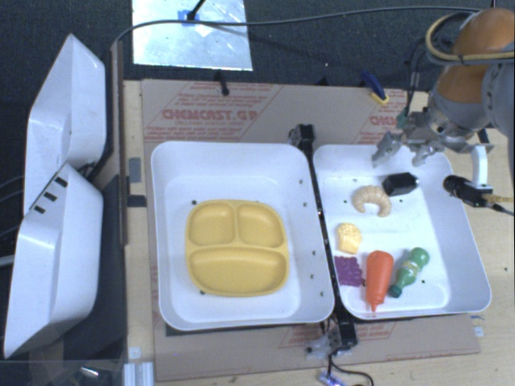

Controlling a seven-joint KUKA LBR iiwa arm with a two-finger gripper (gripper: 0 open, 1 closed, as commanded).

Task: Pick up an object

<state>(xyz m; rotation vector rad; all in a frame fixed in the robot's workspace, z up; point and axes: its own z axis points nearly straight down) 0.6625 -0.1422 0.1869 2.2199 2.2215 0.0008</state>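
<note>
My gripper (400, 153) hovers over the far end of the right bin (459, 248), open, with nothing between its fingers. Just in front of it lie a small black object (400, 184) and a pale croissant (372, 200). Nearer the front of the same bin are a yellow corn piece (348, 237), a purple grape bunch (348, 270), an orange carrot (378, 278) and a green bottle (409, 269).
The left bin (173, 183) holds a yellow divided plate (237, 246). A black hinge strip (322, 232) runs between the two bins. Two spare white bins (56, 207) lean at the far left, off the bench.
</note>
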